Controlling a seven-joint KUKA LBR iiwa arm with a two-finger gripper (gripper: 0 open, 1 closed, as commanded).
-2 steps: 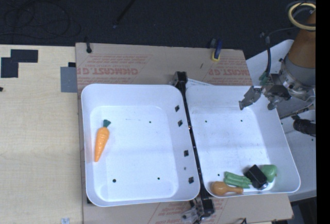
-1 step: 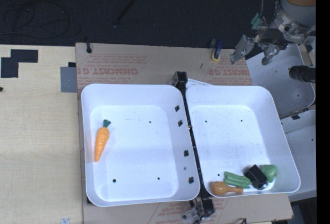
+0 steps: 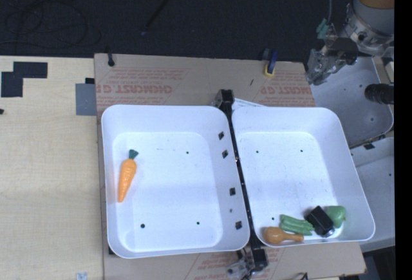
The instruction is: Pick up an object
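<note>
An orange toy carrot (image 3: pixel 127 175) with a green top lies near the left wall of the left bin (image 3: pixel 164 119). In the front right corner of the right bin (image 3: pixel 293 119) sit a green pod-shaped toy (image 3: pixel 296 224), a small black block (image 3: pixel 320 221), a green rounded piece (image 3: pixel 336 214) and an orange-brown pear-shaped toy (image 3: pixel 280 235), all bunched together. My gripper (image 3: pixel 320 69) hangs at the upper right, beyond the far right corner of the right bin and well above the bench, far from every object.
Both bins rest on a brown cardboard sheet (image 3: pixel 174 82). A black divider clip strip (image 3: pixel 233 169) runs between the bins. A small blue and yellow clamp (image 3: pixel 271 64) stands at the cardboard's far edge. A grey metal plate (image 3: pixel 360 92) lies to the right.
</note>
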